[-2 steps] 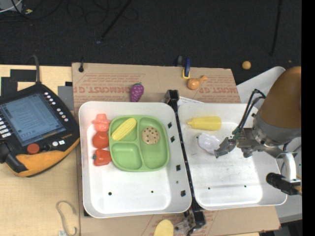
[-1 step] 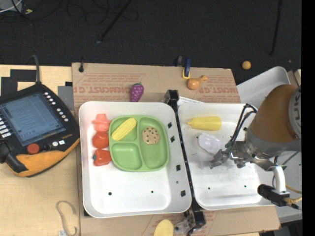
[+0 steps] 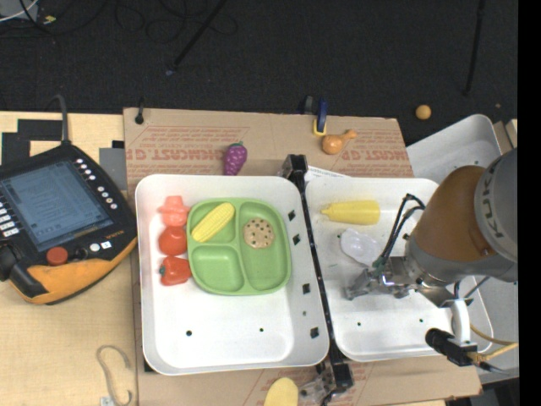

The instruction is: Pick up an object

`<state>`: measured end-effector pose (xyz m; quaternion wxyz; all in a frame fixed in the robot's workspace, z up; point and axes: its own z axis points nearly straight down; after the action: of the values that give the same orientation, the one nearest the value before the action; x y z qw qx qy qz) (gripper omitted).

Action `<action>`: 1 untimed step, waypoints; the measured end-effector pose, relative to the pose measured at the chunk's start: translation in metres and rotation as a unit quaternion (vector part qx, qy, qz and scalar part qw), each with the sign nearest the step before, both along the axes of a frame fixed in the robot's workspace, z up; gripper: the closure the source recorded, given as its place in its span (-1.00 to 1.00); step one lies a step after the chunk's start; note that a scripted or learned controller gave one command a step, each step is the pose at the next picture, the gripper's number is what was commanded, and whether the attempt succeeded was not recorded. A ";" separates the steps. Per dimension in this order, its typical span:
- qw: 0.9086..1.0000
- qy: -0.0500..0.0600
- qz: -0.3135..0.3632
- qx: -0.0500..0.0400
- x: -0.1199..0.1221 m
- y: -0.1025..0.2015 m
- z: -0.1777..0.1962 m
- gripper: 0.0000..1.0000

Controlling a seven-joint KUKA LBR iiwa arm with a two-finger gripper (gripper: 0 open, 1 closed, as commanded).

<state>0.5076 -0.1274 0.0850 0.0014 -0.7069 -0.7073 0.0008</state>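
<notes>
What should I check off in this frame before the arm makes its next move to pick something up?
1. Candidate in the right bin: ok, a yellow corn cob lies near its far edge.
2. Second candidate: ok, a clear plastic piece lies just below the corn.
3. Gripper inside the right bin: ok, low over its floor.
4. Object held: not ok, nothing seen in the gripper.
5. Jaws open or shut: cannot tell.
6. Green tray in the left bin away from the arm: ok.
</notes>
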 end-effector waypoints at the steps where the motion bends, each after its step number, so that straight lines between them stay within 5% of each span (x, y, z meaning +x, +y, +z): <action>1: 1.000 0.000 -0.004 0.000 0.000 -0.002 0.013 1.00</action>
<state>0.5075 -0.1299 0.0979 0.0015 -0.7095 -0.7047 0.0003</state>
